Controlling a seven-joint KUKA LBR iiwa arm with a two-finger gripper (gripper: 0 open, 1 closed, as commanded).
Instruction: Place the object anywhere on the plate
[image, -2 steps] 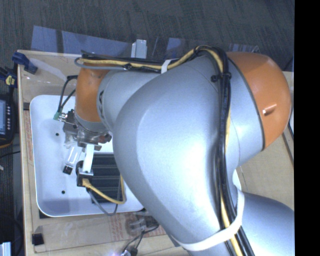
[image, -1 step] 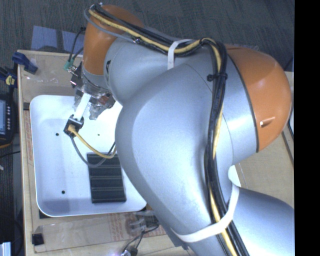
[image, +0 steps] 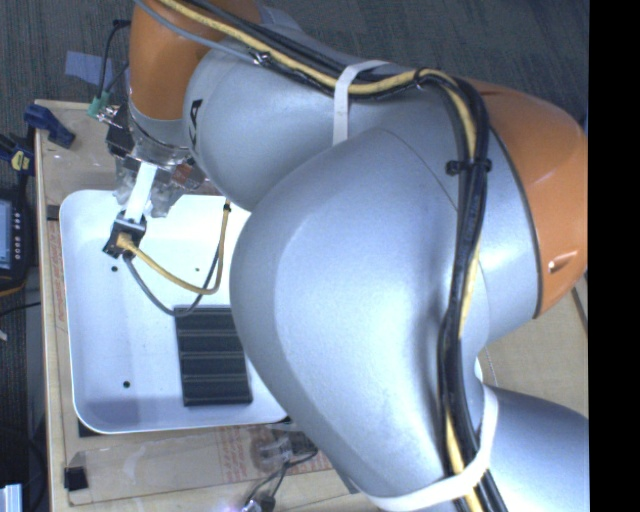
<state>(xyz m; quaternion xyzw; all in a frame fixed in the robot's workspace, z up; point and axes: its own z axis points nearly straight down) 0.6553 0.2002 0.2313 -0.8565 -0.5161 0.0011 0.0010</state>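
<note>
A dark ribbed rectangular slab lies flat in the left white bin, near its front edge. My gripper hangs over the bin's far end, below the orange wrist band, well apart from the slab. The bulky grey arm covers the middle and right of the view and hides whatever lies beneath it.
Two small dark specks mark the bin floor left of the slab. A blue clamp sits on the wooden bench at the far left corner. A black device stands beyond the bench's left edge.
</note>
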